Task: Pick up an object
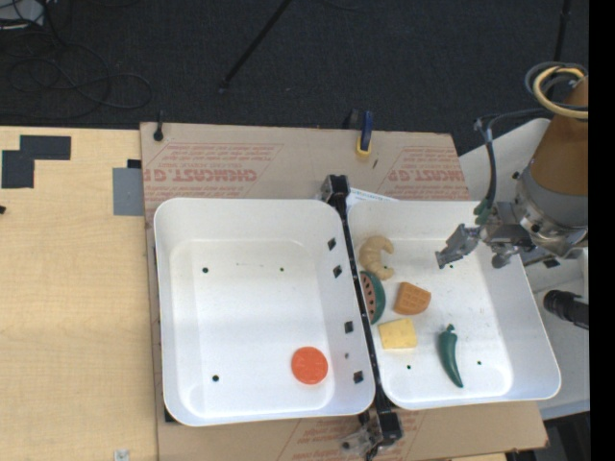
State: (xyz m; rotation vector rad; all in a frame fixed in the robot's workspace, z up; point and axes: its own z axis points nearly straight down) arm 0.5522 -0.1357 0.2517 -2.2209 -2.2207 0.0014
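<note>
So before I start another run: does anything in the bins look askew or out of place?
One thing: the watermelon slice is wedged on edge against the divider wall of the right bin, not lying flat. Everything else lies loose inside the bins.

Two shallow white plastic bins (250,221) rest on brown cardboard printed in red (211,171). Contents: flat orange-red disc (309,365); pale beige curved piece (376,254); orange wedge (411,299); yellow block (398,334); dark green pepper (450,355); green-rimmed, red-fleshed slice (373,296). Pale wood-grain worktop (67,305).
</note>
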